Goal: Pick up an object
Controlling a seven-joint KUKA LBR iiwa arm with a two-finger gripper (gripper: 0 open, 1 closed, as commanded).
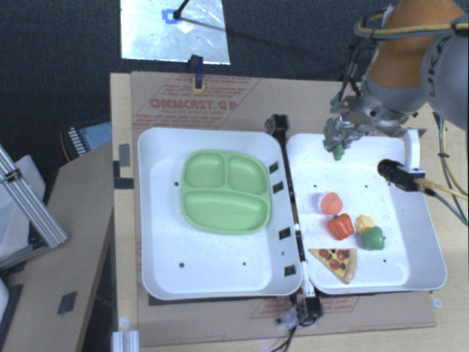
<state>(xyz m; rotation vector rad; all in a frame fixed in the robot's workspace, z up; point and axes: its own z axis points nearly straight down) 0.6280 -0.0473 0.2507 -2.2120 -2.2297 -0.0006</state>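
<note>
Cardboard covers the tabletop (220, 97) under 2 glossy white bins. Left bin (157, 270) holds 1 green 3-compartment plate (223, 191). At 12 o'clock of the right bin (418, 262), the gripper (338, 147) pinches 1 small green piece (338, 152); 1 pizza slice (335, 261) lies at 6 o'clock.

Two shallow white plastic bins, the left (157, 270) and the right (418, 262), look smooth and faintly glossy. The pale green divided plastic plate (223, 193) has a soft sheen. The brown cardboard bench cover (198, 97) is matt, and the crinkled silver foil sheet (174, 20) gleams.
</note>
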